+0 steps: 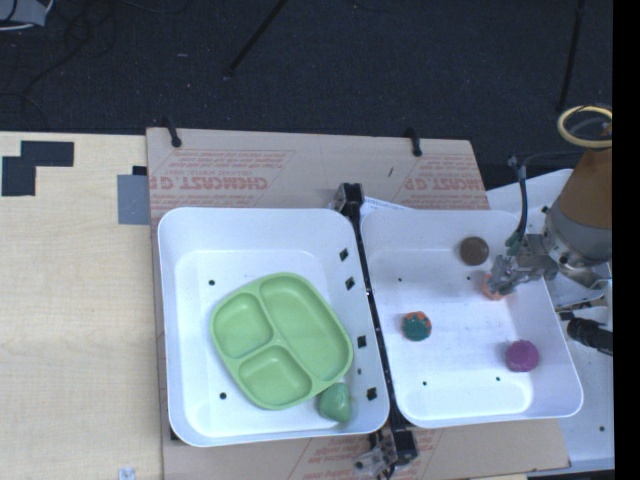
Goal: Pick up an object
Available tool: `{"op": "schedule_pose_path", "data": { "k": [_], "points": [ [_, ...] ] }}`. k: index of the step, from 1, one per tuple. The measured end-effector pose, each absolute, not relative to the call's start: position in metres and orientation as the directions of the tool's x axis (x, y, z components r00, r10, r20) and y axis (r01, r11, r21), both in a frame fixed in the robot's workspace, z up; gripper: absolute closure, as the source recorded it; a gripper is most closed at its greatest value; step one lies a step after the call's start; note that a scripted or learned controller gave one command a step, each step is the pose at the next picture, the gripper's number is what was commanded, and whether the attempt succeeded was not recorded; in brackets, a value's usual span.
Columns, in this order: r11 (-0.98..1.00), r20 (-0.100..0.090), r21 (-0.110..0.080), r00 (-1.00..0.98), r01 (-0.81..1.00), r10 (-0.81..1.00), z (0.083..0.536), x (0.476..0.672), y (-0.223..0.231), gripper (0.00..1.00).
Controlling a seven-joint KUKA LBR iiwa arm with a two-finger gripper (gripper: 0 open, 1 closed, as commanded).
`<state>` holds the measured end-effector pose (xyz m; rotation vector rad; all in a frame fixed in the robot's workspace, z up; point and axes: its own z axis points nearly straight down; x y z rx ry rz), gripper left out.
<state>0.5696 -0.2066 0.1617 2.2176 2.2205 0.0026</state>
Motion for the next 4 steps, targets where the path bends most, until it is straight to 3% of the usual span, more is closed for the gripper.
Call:
{"op": "schedule_pose_path", "data": {
  "k": [2, 4],
  "points": [
    [0.002, -0.001, 0.003, -0.002, 1.0, 1.0, 0.268, 0.572, -0.207, 1.0],
    [0.004, 0.003, -0.004, -0.004, 1.0, 1.0, 0.244, 0.572, -0.108, 1.0]
  ]
}}
